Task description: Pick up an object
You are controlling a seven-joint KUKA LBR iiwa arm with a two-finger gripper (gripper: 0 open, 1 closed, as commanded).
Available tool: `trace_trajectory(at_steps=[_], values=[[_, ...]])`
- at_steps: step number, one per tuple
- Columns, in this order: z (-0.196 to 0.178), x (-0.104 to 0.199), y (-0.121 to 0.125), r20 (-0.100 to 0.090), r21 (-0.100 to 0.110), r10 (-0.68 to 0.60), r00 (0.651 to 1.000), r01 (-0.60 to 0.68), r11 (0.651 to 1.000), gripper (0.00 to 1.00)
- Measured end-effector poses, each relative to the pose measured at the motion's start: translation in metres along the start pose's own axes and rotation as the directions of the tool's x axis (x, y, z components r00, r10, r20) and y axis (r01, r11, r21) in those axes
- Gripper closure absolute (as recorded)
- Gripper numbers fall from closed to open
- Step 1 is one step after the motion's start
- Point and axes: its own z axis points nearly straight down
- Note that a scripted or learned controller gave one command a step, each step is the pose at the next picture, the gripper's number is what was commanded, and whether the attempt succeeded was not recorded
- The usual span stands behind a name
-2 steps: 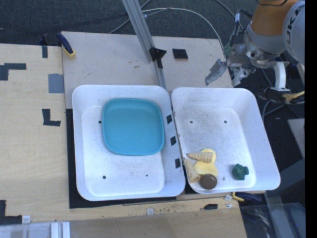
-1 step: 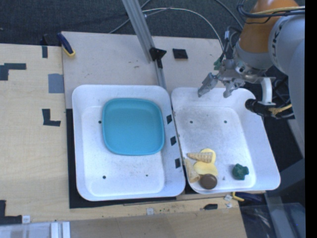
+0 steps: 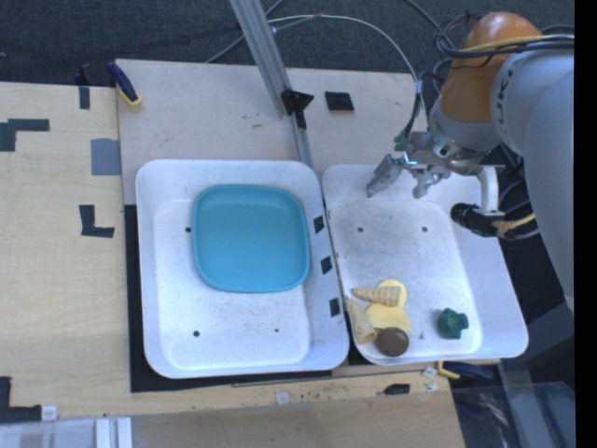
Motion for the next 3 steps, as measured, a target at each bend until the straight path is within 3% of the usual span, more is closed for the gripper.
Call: trace_trajectory(at_steps=[1,2,3], values=[[0.047,-0.008,0.0,0.0,0.0,0.0,1.0,0.0,1.0,0.0],[0.034,-0.007,0.001,0.0,-0.005,-0.001,1.0,0.001,1.0,1.0],[-0.022,-0.016,0.003,0.001,-0.008,0.0,1.0,0.0,1.0,1.0]])
